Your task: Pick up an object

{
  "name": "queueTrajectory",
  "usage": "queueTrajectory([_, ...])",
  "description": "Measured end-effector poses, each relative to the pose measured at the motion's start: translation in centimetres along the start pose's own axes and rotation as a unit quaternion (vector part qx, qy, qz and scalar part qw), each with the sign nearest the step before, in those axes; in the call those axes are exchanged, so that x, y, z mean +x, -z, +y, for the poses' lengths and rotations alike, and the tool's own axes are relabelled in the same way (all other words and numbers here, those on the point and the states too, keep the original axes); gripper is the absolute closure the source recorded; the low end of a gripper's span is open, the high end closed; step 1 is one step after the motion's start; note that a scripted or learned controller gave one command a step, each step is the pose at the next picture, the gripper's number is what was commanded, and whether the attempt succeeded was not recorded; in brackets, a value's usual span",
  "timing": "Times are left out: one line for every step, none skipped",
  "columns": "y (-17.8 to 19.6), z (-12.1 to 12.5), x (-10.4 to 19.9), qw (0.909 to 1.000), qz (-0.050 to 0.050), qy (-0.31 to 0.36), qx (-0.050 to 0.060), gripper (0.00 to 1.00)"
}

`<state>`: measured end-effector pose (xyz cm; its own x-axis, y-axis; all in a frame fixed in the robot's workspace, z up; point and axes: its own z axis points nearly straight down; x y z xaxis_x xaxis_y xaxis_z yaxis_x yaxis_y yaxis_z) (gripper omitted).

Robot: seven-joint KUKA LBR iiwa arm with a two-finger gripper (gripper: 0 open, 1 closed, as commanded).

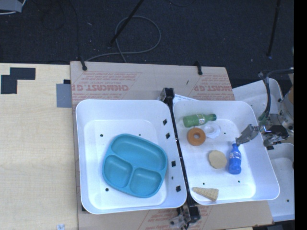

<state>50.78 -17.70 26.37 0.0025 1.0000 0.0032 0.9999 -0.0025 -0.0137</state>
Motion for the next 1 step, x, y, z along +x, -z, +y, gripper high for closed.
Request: queueTrajectory([0.57,0.18,0.00,1.0000,-0.001,0.001,-0.005,0.00])
